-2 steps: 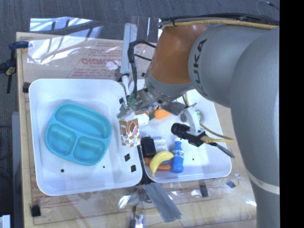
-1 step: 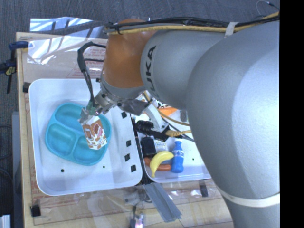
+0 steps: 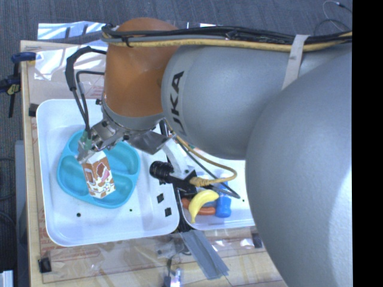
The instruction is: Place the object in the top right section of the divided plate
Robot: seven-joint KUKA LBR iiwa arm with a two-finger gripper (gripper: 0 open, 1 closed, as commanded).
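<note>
White bin [image 3: 48,220], blue divided plate [image 3: 122,160], carton [image 3: 99,175], grey carpet [image 3: 60,5]

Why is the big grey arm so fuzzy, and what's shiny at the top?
Camera view: the arm sits close to the lens, so it looks huge and soft; the blue plate and carton look sharper; plastic sheet at the bench's top glares white.

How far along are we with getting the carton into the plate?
Done: the carton is over the blue divided plate in the left bin. In hand: the tool sits at the carton's top; whether it grips is unclear. Left: confirming the carton rests in the top right section, then letting go.
</note>
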